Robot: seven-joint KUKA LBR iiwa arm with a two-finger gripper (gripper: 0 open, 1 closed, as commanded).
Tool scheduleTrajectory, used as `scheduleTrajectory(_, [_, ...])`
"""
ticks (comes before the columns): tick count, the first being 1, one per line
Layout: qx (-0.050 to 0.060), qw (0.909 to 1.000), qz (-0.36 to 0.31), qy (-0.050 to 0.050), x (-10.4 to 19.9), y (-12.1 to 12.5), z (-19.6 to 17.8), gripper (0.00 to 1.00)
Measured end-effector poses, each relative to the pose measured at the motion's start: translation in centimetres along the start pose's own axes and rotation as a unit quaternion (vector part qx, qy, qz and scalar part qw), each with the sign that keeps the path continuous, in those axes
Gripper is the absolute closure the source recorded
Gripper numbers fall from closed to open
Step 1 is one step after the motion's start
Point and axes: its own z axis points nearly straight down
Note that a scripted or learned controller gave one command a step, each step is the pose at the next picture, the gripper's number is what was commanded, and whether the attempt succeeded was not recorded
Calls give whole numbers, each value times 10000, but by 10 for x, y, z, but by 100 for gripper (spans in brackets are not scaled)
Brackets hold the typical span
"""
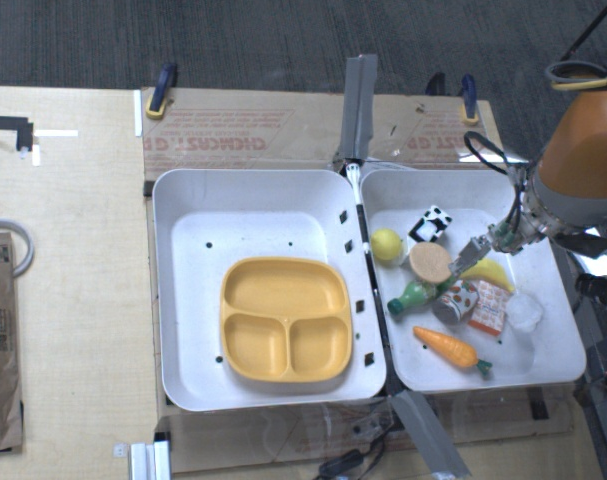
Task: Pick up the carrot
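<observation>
Carrot (446, 346) lies flat near the front of the right bin (558, 366), at about five o'clock from the round tan piece (430, 262), its green top pointing toward four o'clock. It looks like a light, stiff, smooth plastic toy, best gripped across its thick orange middle. Whether the pincer (471, 255) is spread or pressed together, I cannot tell.

Arm (583, 158) cut off at right edge

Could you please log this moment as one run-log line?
gripper: above right bin clutter | carrot: lying at bin front, not grasped | stage: approach
</observation>
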Motion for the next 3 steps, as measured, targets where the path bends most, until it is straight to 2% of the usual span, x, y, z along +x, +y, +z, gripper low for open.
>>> scheduleTrajectory(1, [2,9977,679,0,60,-26,-41,0])
scheduleTrajectory(2, [6,9982,604,-1,133,-30,-33,0])
scheduleTrajectory(3, [3,9972,-742,1,110,-40,-33,0])
